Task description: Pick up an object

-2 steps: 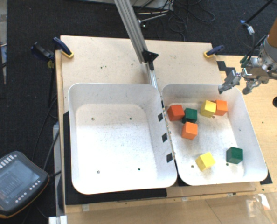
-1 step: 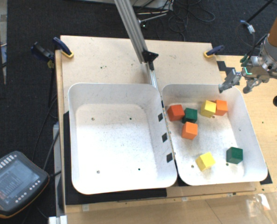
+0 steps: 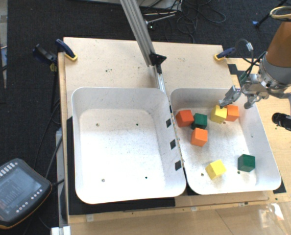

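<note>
Several small blocks lie in the right bin point(image 3: 263, 146). A yellow block point(image 3: 218, 114) and an orange block point(image 3: 232, 112) sit side by side near the far wall. An orange block point(image 3: 184, 117), a green block point(image 3: 200, 120) and another orange block point(image 3: 199, 136) cluster left of them. A yellow block point(image 3: 215, 169) and a dark green block point(image 3: 246, 163) rest near the front. My gripper point(image 3: 239, 98) hangs open just above and behind the yellow-and-orange pair, with nothing between its fingers.
The left bin point(image 3: 86, 131) stands beside the right one, with a raised divider wall between them. A slanted metal pole point(image 3: 138, 26) rises from the back of the bench. Blue-and-yellow clamps point(image 3: 67, 50) hold the far corners.
</note>
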Available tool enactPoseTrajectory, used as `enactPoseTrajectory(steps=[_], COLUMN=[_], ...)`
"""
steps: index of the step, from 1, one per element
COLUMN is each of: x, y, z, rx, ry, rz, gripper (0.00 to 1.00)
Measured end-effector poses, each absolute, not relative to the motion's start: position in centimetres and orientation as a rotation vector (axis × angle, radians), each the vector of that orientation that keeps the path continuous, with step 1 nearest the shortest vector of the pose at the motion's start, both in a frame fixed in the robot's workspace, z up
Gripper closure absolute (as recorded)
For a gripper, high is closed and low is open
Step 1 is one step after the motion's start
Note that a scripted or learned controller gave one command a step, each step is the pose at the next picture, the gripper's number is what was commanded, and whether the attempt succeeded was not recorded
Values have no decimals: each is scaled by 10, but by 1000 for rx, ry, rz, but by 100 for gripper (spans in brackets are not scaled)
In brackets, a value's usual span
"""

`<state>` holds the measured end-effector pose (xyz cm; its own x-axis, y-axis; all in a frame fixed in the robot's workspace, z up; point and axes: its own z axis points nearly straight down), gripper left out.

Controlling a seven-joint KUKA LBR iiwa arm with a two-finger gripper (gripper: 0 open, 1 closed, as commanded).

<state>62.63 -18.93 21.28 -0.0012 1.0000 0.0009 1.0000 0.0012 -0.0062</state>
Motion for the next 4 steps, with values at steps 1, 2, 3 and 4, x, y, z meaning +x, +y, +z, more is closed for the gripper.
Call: enactPoseTrajectory(steps=[1, 2, 3, 4], x=[628, 632, 630, 624], y=[-182, -182, -182, -189], z=[151, 119, 123, 181], rx=[-2214, -2227, -2223, -2228], ry=[-2222, -2230, -2224, -2226], rz=[5, -10, -1, -5], gripper=[0, 0, 100, 100])
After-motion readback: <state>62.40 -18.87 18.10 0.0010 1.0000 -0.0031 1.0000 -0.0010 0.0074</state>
